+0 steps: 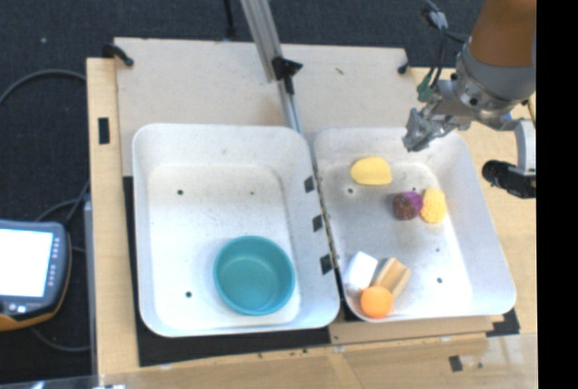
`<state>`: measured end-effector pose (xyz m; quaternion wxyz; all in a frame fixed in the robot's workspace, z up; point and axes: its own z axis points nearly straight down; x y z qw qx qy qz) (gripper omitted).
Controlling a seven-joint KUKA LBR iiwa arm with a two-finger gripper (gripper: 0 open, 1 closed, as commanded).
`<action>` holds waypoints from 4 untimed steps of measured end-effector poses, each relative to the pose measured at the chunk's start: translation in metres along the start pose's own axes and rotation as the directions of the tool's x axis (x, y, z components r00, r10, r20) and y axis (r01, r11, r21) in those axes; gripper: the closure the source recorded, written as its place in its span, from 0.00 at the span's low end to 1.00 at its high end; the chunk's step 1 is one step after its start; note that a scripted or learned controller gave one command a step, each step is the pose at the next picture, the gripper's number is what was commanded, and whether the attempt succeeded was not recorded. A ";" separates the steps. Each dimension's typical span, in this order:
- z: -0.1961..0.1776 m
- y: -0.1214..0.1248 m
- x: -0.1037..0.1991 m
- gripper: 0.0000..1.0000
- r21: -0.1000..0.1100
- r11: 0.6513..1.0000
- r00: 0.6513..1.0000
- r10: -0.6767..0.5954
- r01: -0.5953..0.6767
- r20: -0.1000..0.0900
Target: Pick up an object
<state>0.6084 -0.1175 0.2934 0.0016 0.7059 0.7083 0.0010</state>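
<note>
Right bin (pixel 470 225), pincer (pixel 417 141) above

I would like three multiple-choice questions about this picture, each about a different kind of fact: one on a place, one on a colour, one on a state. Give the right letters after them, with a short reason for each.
1. In which bin is the bowl?
A. the left bin
B. the right bin
C. on the bench outside both bins

2. What colour is the ball at the near edge of the right bin?
A. green
B. orange
C. white

3. How does the bowl stand?
A. upside down
B. on its side
C. upright, its opening facing up

Answers:
1. A, since the bowl sits in the near part of the left bin.
2. B, since the ball is orange, lying by a white block.
3. C, since its hollow inside can be seen from above.
</note>
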 end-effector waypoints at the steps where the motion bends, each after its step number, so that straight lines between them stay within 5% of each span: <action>1: -0.003 -0.011 0.048 1.00 0.002 1.000 1.000 -0.002 0.002 -0.001; 4: 0.021 -0.053 0.195 1.00 0.004 1.000 1.000 -0.003 0.003 -0.002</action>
